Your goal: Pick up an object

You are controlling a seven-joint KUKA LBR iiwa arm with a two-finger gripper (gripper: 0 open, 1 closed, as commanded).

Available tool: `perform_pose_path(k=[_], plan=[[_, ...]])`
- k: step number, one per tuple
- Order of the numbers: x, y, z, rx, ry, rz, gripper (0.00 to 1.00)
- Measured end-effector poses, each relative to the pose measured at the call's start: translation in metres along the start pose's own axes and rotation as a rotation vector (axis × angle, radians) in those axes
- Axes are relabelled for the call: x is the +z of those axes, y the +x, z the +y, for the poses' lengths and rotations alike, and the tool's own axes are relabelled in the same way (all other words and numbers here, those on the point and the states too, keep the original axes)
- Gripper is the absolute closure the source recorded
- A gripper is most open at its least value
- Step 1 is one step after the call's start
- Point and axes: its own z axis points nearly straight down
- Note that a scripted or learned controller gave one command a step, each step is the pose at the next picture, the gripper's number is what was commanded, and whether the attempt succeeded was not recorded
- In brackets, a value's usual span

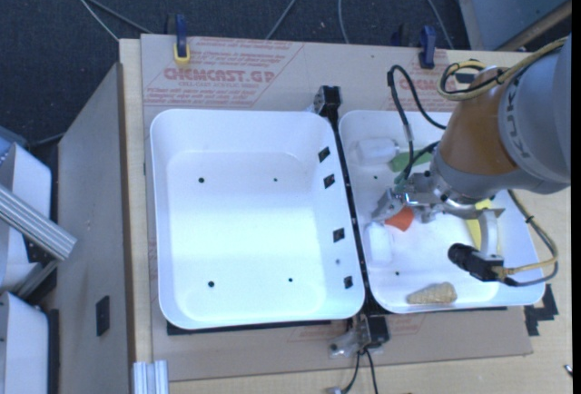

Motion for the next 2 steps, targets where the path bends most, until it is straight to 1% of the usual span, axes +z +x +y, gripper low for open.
perform_pose_path(k=[1,2], plan=[[-0.0003,0.0015,0.0218,-0.002,-0.007,-0.002,0.0],[-0.0002,0.0013,0.021,-0.001,-0.005,-0.002,0.0]])
